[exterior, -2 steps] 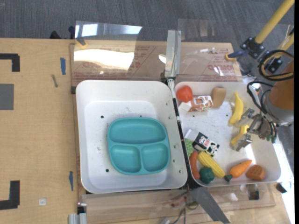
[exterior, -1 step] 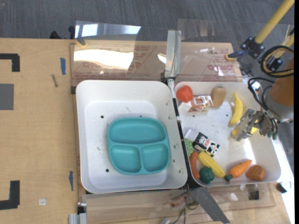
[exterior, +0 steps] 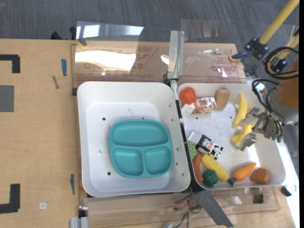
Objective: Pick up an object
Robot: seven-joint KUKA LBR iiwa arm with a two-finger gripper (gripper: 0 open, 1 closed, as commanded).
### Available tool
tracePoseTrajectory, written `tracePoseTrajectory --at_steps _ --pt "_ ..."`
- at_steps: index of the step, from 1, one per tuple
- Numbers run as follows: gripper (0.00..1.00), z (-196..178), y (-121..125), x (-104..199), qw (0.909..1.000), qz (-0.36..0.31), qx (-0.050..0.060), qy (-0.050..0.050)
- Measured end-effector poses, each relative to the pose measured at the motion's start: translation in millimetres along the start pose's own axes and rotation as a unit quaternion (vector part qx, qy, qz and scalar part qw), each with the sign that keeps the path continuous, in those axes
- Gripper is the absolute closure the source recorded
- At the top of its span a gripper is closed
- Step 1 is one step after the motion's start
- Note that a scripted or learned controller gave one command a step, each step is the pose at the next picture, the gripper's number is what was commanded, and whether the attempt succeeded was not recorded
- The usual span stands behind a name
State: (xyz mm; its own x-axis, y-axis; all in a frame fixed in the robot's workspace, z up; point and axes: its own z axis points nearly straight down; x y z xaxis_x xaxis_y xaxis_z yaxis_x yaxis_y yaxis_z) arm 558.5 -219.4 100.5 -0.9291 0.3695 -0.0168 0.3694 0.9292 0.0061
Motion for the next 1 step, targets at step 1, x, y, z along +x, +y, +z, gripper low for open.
tracePoseTrajectory --at_steps 1 --pt "0.00 13.2 24.4 -20.0 0.9976 0.069 0.003 0.003"
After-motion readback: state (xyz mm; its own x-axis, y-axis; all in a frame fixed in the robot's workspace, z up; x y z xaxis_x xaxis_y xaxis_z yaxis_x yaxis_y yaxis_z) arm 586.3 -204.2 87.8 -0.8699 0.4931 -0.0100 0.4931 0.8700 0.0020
